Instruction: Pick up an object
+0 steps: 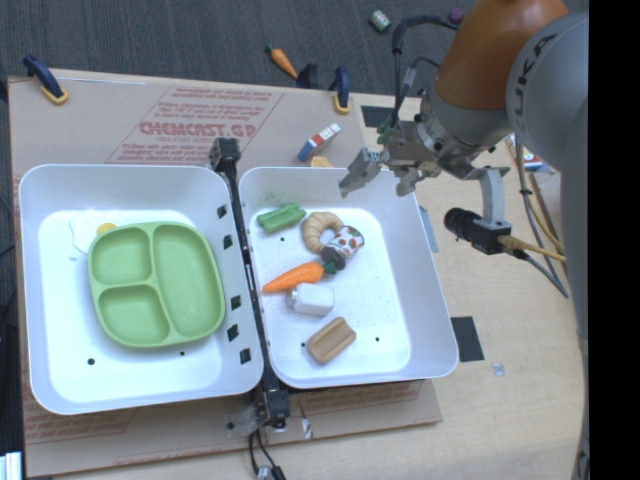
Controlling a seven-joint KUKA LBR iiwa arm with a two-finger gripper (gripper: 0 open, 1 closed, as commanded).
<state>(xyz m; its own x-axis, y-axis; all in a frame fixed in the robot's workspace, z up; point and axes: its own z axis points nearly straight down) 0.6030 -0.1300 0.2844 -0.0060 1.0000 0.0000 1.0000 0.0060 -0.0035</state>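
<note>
Hovering above the right bin's (425,298) far right corner, the gripper (385,175) has its fingers spread wide, holding nothing. The carrot (293,277) lies mid-bin, beside a white block (312,299) and a croissant (320,228).

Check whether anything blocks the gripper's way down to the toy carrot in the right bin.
Nothing visible does. The gripper hangs above the right bin's far rim, and the carrot lies exposed mid-bin. The croissant and the white block crowd it closely but do not cover it.
</note>
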